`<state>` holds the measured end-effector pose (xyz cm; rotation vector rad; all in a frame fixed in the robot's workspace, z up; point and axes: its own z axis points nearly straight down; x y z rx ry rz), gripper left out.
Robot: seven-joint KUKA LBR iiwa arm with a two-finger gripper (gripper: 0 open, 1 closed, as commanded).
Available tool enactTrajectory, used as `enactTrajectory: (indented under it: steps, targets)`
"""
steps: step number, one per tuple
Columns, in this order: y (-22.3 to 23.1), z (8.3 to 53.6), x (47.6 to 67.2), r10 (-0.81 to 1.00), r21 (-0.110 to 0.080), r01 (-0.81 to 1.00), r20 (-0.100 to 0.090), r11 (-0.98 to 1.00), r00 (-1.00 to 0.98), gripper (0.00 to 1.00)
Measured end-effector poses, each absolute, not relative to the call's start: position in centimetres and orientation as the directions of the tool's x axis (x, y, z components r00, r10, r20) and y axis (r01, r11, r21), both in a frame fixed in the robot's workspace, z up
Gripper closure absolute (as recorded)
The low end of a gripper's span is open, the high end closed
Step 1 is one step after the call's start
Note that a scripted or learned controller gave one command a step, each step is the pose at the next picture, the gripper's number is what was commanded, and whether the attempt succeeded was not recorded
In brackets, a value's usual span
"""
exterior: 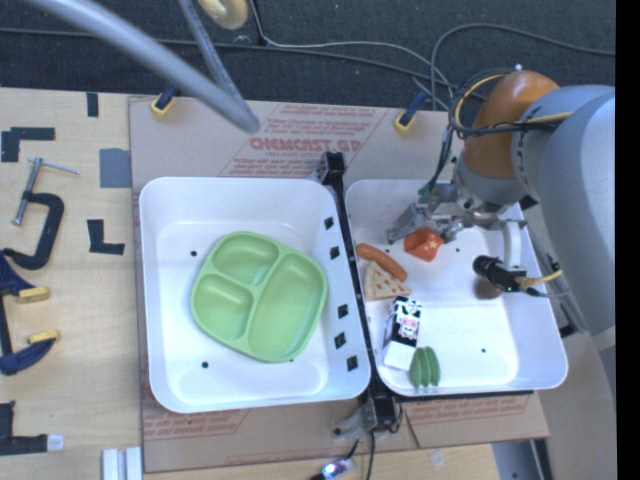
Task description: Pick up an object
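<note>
Red tomato-like piece (424, 245) sits in the right bin (520, 358), upper part, just left of centre. End effector (432, 224) is right above it, fingers pointing down-left at it; the metal parts overlap the red piece's top edge. Can't tell whether the fingers are spread or closed, or whether they touch it.

Just left of the red piece: an orange sausage-shaped piece (382, 259), lying at a slant near the divider between the bins. Below that, touching or nearly so, a tan waffle-like wedge (381, 284). Below the wedge, a small black-and-white carton (404, 326), tilted. Green pod-shaped piece (424, 366) just beside the carton's lower end, near the bin's front wall. A dark brown piece (487, 289) lies to the right of the red one, under the arm's black fitting.

Arm (560, 188) comes in from the right, orange band over the wrist, covers the right bin's far corner.

Left bin (165, 368) holds a light green divided plate (260, 295), three compartments, roughly centred, rotated a bit.

Both bins sit on a cardboard sheet (300, 138) on the worktop. Clamps (30, 230) lie on the worktop at far left.
</note>
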<state>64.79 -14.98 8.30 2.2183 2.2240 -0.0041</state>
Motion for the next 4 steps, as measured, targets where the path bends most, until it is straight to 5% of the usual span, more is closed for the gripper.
enactTrajectory:
  steps: [1,4]
  targets:
    - [-14.9,9.6,64.9,1.000,0.001,1.000,-0.003,0.004,-0.004,1.00]
    - [-15.4,22.7,65.7,1.000,0.003,1.000,0.000,0.002,-0.002,1.00]
